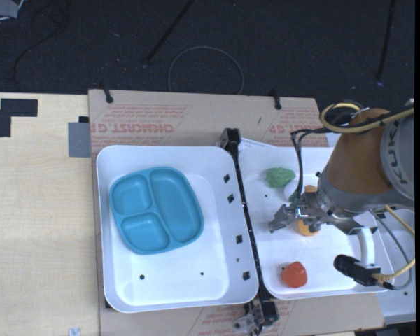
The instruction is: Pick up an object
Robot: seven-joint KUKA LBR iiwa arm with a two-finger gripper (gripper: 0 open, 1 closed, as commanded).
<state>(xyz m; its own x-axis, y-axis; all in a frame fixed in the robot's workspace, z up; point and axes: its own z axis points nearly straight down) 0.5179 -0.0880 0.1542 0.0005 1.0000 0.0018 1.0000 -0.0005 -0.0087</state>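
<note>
Looking at your gripper over the right bin, it's parked on an orange object; can't tell whether it's grasping

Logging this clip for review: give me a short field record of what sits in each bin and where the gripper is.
left bin: blue three-compartment tray
right bin: green object near the far side, red object near the front edge, orange object mid-bin
gripper: low in the right bin, right at the orange object
grasp: cannot tell, as the arm covers part of the orange object
arm: enters from the view's right
</note>
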